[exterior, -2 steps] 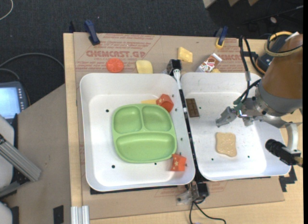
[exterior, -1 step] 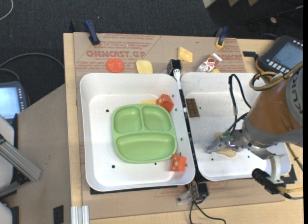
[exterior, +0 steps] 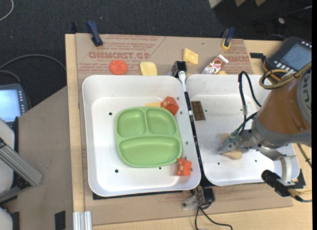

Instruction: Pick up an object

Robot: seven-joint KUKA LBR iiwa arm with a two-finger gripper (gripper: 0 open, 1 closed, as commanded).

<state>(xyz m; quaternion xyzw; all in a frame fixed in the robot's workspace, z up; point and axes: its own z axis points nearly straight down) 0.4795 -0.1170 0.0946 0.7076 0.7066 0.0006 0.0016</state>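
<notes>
gripper [exterior: 229, 145] touching tan object [exterior: 235, 153], right bin [exterior: 218, 174]

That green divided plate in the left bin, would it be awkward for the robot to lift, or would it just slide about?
The green plate looks like moulded plastic, so probably stiff and light. It lies flat in the left bin with a low rounded rim, so a grip would likely have to pinch that edge and might slip. If pushed, it would probably slide on the smooth bin floor, nudging the orange block at its corner.
</notes>
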